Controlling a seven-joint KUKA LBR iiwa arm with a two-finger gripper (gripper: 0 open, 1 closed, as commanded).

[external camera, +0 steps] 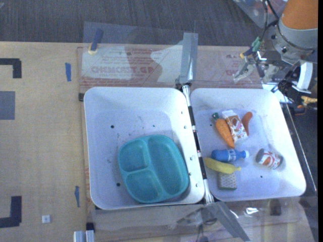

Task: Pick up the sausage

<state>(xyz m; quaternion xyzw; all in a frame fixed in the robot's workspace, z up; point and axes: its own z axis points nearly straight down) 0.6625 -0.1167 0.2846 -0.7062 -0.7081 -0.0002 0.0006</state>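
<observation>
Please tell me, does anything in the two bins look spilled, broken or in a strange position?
Nothing stands out. The teal divided plate lies flat in the left bin. In the right bin the sausage, carrot, blue bottle, banana and can lie loosely scattered; nothing looks spilled or damaged. The claw is above the bin's far rim.

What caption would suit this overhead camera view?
Gripper above right bin holding sausage, carrot, bottle; teal tray in left bin.

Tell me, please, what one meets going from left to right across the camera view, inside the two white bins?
Teal divided tray in the left bin → carrot → blue bottle → sausage → small can in the right bin. The gripper hangs beyond the right bin's far rim.
</observation>
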